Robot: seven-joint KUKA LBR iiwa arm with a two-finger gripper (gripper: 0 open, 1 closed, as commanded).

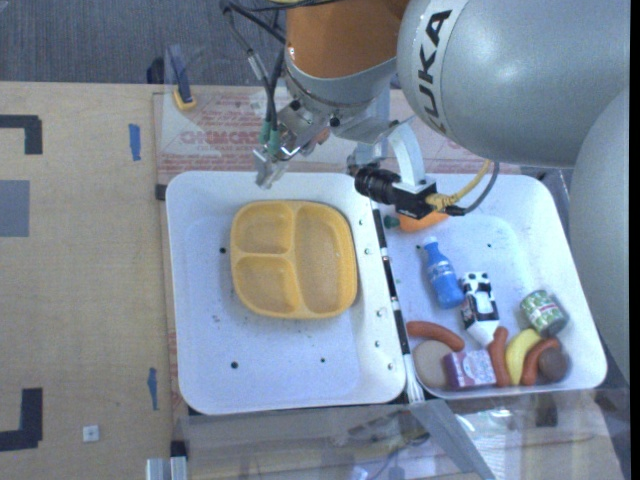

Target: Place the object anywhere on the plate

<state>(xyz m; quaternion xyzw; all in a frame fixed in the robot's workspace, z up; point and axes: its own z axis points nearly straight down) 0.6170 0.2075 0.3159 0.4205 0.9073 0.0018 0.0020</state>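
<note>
- The grey arm (520, 58) with its orange band (335, 18) comes in from the upper right and covers the top of the view above the two white bins.
- The pincer (268, 173) hangs at the top edge of the left bin (200, 368), at about 11 o'clock from the plate (294, 259); I cannot tell whether its fingers are apart or together, and nothing can be made out between them.
- The plate is yellow, with three compartments, and lies flat in the upper middle of the left bin with nothing on it.
- The right bin (520, 213) holds all the loose things, mostly crowded toward its 5 o'clock corner.
- A blue bottle (440, 273) lies near the middle of that bin, with a black-and-white cow figure (480, 303) just beside it at 4 o'clock.
- A green can (543, 311) sits near the bin's right wall.
- Along the lower edge lie a red sausage (436, 334), a maroon packet (468, 369), a yellow banana (520, 353) and a brown rounded piece (553, 364), packed close and partly overlapping.
- An orange piece (418, 220) sits at the bin's upper left, partly under a black part on the arm (395, 193).
- The wooden desk (80, 268) shows at 9 o'clock, with black and blue tape marks on it.
</note>
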